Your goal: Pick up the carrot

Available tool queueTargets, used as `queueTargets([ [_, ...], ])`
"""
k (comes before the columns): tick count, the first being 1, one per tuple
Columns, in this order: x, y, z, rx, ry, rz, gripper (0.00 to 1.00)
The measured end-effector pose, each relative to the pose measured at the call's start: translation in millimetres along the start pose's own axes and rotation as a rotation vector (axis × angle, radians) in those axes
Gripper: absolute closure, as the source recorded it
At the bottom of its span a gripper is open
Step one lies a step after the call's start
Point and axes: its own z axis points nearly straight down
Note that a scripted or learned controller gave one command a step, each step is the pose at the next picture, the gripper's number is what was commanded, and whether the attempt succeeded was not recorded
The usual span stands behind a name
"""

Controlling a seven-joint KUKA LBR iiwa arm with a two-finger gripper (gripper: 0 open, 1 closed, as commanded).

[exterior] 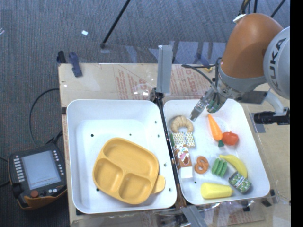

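The carrot point(215, 127) lies in the right bin point(251, 141), in its upper middle part, with the long axis running from upper left to lower right and the green end low, touching a red tomato point(230, 138). The gripper point(204, 107) hangs just up and left of the carrot's tip. I cannot tell if the fingers are apart or together. A ring-shaped pastry point(182, 123) sits near on the left, so room is small there; the white floor is flat.
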Motion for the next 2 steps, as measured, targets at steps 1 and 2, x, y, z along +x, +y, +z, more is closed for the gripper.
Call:
queueTargets([
  [1, 55.3, -97.9, 27.8, 0.009, 0.007, 0.028, 1.0],
  [2, 21.4, -43.9, 3.4, 0.008, 0.004, 0.26, 1.0],
])
